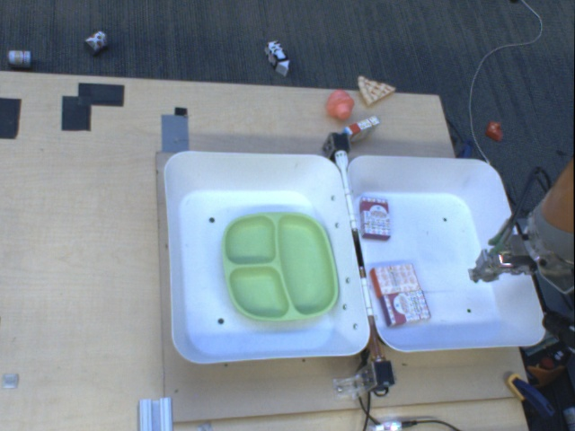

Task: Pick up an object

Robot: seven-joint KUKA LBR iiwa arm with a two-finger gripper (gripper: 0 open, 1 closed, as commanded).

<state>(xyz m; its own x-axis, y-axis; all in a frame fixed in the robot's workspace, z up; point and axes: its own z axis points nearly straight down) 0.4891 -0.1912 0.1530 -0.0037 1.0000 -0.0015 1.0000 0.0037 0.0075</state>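
Just inside the right bin's (449, 182) right wall hangs the gripper (488, 268); whether its jaws are apart, I cannot tell. Two red-and-white packets, small (375, 218) and large (401, 294), lie near that bin's left wall.

One fixed camera above the bench (81, 241), slanted down, both bins (180, 268) visible

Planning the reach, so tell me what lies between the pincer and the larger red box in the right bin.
Camera view: only bare white bin floor lies between the pincer and the larger red box.
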